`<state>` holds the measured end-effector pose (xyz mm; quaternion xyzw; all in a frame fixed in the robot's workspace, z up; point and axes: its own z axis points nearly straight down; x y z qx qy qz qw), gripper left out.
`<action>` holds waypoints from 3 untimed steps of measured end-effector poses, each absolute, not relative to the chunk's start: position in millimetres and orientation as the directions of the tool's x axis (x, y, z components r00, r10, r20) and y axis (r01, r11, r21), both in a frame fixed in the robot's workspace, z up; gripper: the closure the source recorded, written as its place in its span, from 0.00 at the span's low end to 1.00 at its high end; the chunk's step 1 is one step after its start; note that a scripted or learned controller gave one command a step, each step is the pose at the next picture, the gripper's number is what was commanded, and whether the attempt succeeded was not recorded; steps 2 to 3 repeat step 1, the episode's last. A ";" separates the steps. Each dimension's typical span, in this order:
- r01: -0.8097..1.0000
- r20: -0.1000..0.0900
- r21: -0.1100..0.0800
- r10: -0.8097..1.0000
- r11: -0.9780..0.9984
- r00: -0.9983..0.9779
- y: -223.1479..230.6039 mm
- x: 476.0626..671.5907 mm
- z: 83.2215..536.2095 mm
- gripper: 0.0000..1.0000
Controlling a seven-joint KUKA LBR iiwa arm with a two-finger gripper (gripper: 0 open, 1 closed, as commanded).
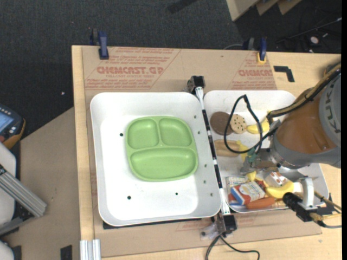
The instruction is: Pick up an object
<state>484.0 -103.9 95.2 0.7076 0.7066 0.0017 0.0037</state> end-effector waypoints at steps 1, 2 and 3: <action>1.000 0.000 0.012 1.000 0.009 -0.009 -30.7 530.1 190.3 1.00; 1.000 0.000 0.012 1.000 0.009 -0.009 -30.7 530.1 190.3 1.00; 1.000 0.000 0.012 1.000 0.009 -0.009 -30.7 530.1 190.3 1.00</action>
